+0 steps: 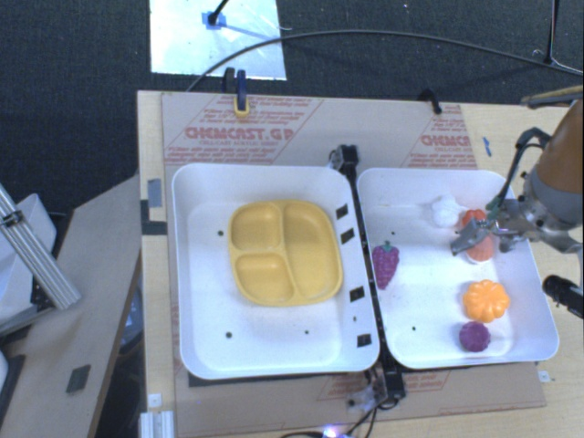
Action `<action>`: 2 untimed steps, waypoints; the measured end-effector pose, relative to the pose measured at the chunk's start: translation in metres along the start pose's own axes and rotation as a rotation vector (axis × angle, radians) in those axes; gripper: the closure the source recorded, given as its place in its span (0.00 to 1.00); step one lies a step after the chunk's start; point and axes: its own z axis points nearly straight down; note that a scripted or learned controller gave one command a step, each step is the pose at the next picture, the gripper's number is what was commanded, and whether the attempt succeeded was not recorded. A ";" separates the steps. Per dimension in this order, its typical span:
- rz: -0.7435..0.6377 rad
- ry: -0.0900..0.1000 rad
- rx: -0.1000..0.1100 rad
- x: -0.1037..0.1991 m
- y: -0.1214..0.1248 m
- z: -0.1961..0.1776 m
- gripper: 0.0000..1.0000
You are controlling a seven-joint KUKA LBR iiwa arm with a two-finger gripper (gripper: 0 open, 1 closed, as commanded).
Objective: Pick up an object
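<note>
The claw [476, 237] sits low in the right bin [415, 336] against a small orange-red toy [474, 219] near the far wall; whether it is clenched or released I cannot tell. A good grasp wants the toy centred, clear of the white piece [445, 211] beside it. The table [301, 121] stands on dark carpet [73, 62].

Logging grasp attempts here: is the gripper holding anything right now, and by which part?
Cannot be told. The gripper sits right at the orange-red toy in the right bin, but its fingers blur into the toy.
</note>
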 end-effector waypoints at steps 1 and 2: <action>-0.003 -0.002 -0.012 0.000 0.003 -0.007 0.00; -0.001 -0.002 -0.010 0.000 0.008 0.036 0.00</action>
